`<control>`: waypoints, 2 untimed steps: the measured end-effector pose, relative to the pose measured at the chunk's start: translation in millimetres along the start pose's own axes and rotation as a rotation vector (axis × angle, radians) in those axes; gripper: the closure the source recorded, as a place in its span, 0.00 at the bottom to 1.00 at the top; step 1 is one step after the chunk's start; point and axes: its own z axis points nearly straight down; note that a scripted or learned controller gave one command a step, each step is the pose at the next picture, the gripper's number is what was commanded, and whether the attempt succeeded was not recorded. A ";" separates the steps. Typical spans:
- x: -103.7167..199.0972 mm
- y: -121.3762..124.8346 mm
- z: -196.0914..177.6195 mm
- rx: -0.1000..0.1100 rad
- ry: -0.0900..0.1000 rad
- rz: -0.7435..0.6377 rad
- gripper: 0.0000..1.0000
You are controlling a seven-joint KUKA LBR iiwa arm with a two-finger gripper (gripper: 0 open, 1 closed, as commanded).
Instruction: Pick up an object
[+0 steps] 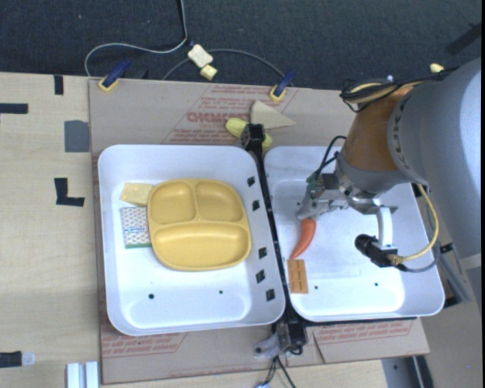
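Note:
An orange carrot-shaped object (pixel 305 238) lies in the right bin (pixel 404 297), near its left wall. Just below it rests a small orange-brown flat block (pixel 297 277). My gripper (pixel 316 203) hangs low over the right bin, right above the carrot's upper end. The arm's grey body and orange band (pixel 372 136) come in from the upper right. A yellow divided plate (pixel 200 223) fills the middle of the left bin (pixel 186 309), with a pale yellow piece (pixel 135 193) and a patterned card (pixel 134 226) at its left side.
A black divider with clips (pixel 264 225) runs between the two bins. A yellow and black clamp (pixel 250 132) sits at the bins' top junction. A cable with a black connector (pixel 374 250) loops from the wrist over the right bin.

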 end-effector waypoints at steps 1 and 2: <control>0.4 0.9 -0.3 -0.002 0.001 -0.001 0.00; 3.6 -21.4 2.9 -0.014 -0.003 -0.001 0.00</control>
